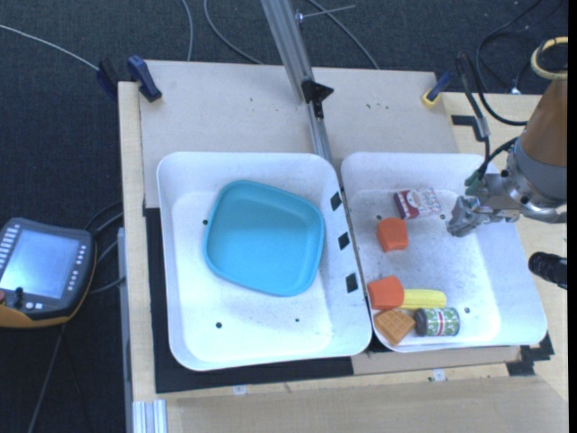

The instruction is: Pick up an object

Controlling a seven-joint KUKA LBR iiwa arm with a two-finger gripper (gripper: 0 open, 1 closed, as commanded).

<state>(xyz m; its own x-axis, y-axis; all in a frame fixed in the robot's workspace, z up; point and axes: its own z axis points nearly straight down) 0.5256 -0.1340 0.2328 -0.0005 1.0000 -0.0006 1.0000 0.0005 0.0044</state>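
The left bin (180,242) holds a smooth, rounded-square blue plate (264,236). In the right bin (514,282) lie a small red-and-white carton (416,203), an orange block (392,235), a second orange block (386,292), a yellow corn cob (424,299), a tan waffle-textured piece (394,325) and a green-labelled can (438,321). My gripper (464,218) hangs just right of the carton, wrist entering from the right. Finger state: I cannot tell.

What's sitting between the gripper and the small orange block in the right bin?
In the camera view, only bare white bin floor lies between the gripper and the orange block. The red and white packet sits just above that stretch.
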